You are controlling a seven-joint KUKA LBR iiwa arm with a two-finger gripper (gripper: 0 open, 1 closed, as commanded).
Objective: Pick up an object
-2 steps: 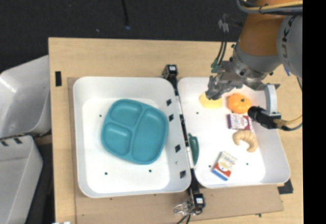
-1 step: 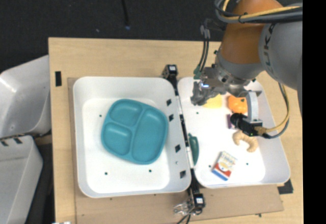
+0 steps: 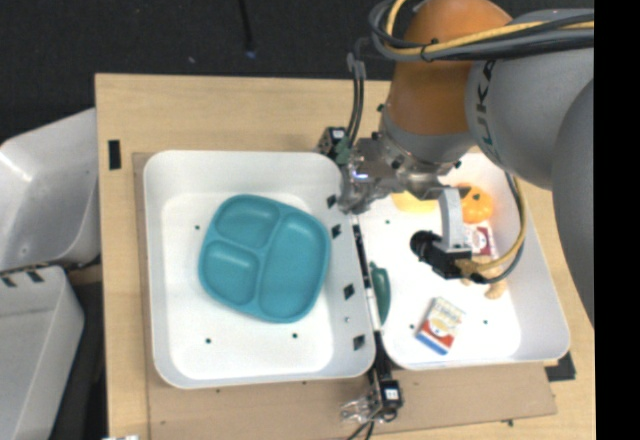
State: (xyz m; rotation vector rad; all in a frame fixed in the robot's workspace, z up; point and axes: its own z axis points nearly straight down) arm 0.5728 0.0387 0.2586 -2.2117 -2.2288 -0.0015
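Right bin (image 3: 512, 326), small carton (image 3: 440, 323), lengthwise near-to-far

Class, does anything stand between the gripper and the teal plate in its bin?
Nothing visible does. Only bare white floor of the bin separates the teal plate from the gripper, which hangs at that bin's edge nearest the other bin.

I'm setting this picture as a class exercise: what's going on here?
A grey arm reaches over the right bin, its wrist low beside the wall between the bins. Whether it holds anything cannot be told. That bin holds a small box, a green thing and a yellow-orange thing. A teal plate lies in the left bin.
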